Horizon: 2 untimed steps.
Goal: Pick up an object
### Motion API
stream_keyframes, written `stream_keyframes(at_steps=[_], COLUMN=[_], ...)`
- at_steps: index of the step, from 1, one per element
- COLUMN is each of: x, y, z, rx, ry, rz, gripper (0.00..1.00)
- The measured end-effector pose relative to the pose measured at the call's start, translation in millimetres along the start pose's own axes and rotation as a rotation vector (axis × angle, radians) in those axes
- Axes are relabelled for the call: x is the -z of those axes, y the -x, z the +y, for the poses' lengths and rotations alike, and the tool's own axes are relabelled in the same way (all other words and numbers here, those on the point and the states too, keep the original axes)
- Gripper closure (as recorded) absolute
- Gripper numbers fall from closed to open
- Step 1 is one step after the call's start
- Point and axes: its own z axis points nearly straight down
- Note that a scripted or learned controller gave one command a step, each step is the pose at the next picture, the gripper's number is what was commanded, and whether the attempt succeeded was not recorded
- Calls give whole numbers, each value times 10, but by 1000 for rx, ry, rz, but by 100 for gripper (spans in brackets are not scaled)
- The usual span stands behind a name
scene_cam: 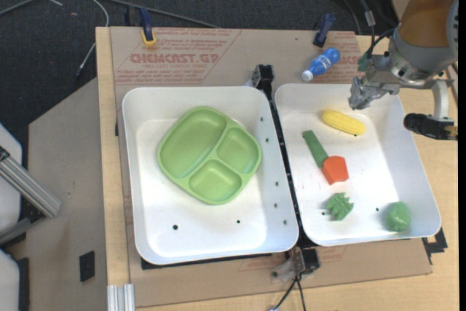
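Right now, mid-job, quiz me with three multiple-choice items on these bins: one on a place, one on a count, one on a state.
1. Where does the light green sectioned plastic plate lie?
A. left white bin
B. right white bin
C. on the cardboard

2. How many things lie in the right white bin?
A. two
B. four
C. six

3. How does the arm's two-finger gripper stand?
A. resting on the plate
B. above the right bin's far edge, beside the yellow toy corn cob
C. over the blue bottle

Key: 1 A, the plate fills the left bin's middle. 2 B, corn, orange carrot with green stem, spiky green toy, round green toy. 3 B, it hangs just up and right of the corn.
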Motion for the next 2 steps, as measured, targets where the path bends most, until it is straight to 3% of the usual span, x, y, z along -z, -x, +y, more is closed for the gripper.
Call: stream_keyframes(at_steps=[1, 2], x=[335, 314], y=[2, -557], z=[17, 2], rx=[0, 5], ry=[-3, -11], rz=[1, 6], gripper=[100, 100])
